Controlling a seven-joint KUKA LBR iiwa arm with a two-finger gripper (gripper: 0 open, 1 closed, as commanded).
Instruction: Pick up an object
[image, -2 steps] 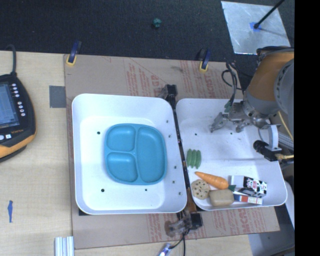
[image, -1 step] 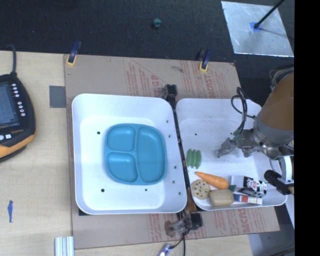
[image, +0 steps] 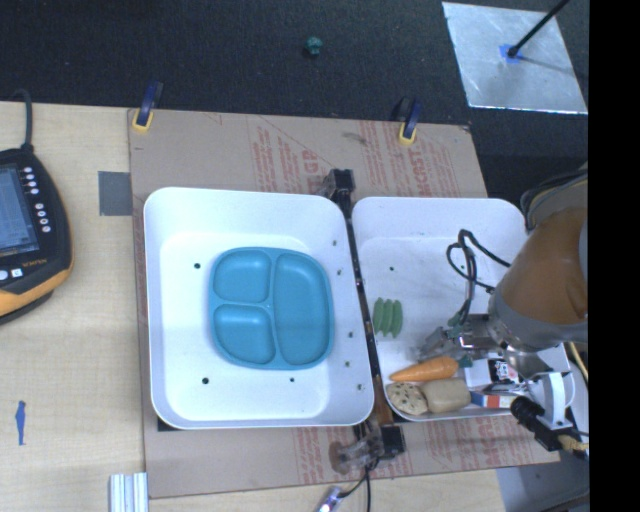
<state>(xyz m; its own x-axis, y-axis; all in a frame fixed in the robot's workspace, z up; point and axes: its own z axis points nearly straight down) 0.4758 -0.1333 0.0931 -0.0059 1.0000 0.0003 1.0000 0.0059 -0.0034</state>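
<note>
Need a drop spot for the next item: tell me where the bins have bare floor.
Left bin: bare strips ring the blue divided plate, widest along its left wall. Right bin: the far half is open above the green piece. Crowded: its near corner, with carrot, cookie and gripper.

Single fixed camera above bench (image: 90, 400), slanted down over both bins (image: 250, 205).

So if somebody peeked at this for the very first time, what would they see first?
Probably the big blue divided plate, alone in the middle of the left bin. Next, the grey and orange robot arm reaching in from the right over the right bin. Below it, toy food huddles at that bin's near edge: an orange carrot, a green ridged piece and a speckled cookie.
</note>
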